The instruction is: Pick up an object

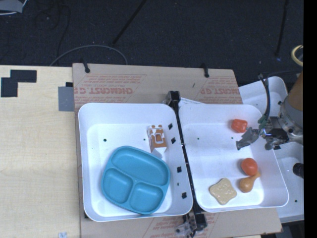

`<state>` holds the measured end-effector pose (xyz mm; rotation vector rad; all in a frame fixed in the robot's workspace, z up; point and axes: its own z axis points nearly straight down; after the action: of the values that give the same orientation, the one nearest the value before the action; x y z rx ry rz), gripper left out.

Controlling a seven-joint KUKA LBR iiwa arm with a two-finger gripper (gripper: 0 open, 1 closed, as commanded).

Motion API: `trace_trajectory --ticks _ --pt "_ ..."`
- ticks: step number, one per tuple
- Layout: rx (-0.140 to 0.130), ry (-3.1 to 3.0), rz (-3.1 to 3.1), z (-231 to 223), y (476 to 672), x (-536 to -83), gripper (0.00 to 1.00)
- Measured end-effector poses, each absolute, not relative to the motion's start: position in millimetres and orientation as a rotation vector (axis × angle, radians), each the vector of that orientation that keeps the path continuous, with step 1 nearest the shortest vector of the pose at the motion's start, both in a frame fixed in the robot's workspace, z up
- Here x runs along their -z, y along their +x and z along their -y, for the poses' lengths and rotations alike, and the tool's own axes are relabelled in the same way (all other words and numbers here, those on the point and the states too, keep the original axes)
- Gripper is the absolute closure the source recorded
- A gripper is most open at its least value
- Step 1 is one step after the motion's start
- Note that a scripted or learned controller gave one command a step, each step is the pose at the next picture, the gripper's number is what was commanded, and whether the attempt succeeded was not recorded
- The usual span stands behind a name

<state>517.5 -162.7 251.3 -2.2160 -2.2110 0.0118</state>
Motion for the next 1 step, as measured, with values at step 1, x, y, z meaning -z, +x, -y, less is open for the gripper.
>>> trace_trajectory --ticks 1 --pt "-0.002 -2.221 2.221 162.8 519.7 -257.0 0.00"
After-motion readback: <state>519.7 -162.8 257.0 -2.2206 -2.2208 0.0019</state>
